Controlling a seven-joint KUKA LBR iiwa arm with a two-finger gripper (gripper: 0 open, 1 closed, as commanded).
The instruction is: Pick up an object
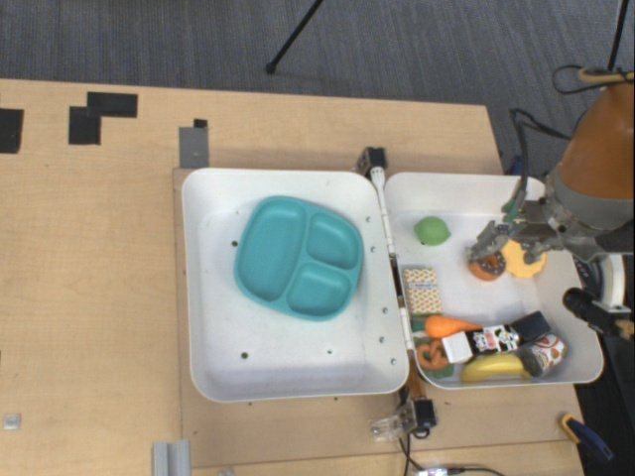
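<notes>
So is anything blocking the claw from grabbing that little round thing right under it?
Nothing visible does. The gripper hangs right over the small orange-brown round object in the right bin, with the yellow piece beside it, not over it.

- The tabletop [89,266] under me looks like pale wood laminate, smooth and matt.
- Both bins, left bin [213,365] and right bin [451,201], look like white moulded plastic with a soft sheen.
- The teal divided tray [298,256] looks like smooth plastic, faintly glossy.
- My tool [501,241] looks like grey metal, dull rather than polished.
- The band [600,152] above my wrist is smooth orange, satin in finish.
- The banana [493,367] looks like glossy yellow plastic.
- The floor [198,18] beyond looks like rough grey carpet.
</notes>
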